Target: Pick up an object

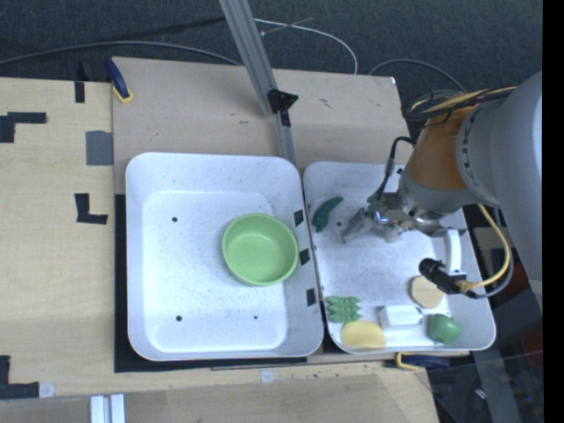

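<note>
Grey metal gripper (357,227) hangs low in the right bin (388,276), its fingers narrowly parted and holding nothing. Just beside it to the left lies a dark green object (326,210); a green bowl (259,249) sits in the left bin (167,236).

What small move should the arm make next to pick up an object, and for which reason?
Probably a short shift toward the dark green piece and then down. The gripper hangs over bare floor of the right bin, nothing shows between its fingers, and that piece lies close beside it near the bin's left wall.
</note>
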Robot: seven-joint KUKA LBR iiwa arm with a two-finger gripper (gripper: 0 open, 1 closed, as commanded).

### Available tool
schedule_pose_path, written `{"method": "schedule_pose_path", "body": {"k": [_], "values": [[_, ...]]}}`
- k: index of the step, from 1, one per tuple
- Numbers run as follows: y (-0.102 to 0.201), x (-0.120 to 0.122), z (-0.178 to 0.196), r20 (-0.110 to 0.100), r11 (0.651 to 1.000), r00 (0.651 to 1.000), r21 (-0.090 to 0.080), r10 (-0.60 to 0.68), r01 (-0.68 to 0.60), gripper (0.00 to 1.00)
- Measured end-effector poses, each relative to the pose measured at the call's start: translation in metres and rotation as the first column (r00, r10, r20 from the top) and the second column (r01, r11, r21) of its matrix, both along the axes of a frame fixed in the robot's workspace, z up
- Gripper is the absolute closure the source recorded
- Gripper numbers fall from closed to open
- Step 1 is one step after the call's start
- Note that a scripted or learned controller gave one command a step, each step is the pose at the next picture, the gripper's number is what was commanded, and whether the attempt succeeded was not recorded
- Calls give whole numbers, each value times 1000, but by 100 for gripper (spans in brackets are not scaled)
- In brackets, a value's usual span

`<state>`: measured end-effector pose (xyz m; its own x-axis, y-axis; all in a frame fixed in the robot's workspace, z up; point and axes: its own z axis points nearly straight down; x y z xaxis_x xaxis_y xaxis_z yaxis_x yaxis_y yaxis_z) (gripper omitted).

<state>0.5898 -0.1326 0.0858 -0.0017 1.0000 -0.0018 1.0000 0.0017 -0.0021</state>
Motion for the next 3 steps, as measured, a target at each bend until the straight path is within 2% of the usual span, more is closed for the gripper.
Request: {"method": "schedule_pose_path", "body": {"k": [1, 2, 3], "values": [[1, 0, 12, -1, 1000, 1000, 2, 1, -1, 100], [-7, 4, 72, 6, 1000, 1000, 0, -1, 1, 100], [-5, 0, 115, 5, 1000, 1000, 1, 0, 0, 100]]}}
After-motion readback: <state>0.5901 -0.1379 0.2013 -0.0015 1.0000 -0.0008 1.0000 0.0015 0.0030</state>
